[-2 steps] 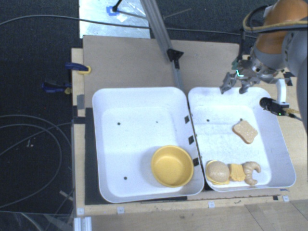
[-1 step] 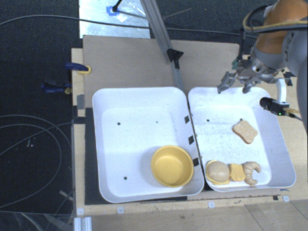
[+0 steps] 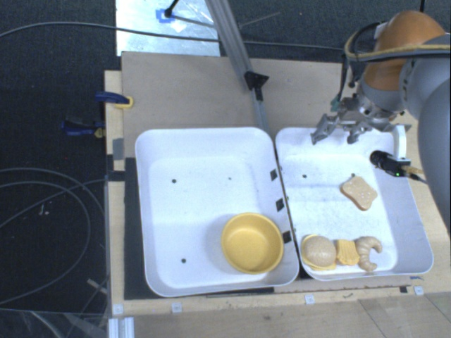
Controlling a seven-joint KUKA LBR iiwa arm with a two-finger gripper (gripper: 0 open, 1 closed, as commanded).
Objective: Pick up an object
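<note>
My gripper hangs over the far edge of the right bin, its fingers spread open with nothing between them. A tan slice of toast lies in the right bin's middle right, well below the gripper. Along that bin's near edge sit a round bun, a small yellow piece and a croissant-shaped pastry, close together. A yellow bowl rests in the near right corner of the left bin.
A grey pole slants down from the top to a black clamp between the bins' far edges. A black part with a green light sticks out by the right bin's far right rim. Blue clamps grip the bench's left edge.
</note>
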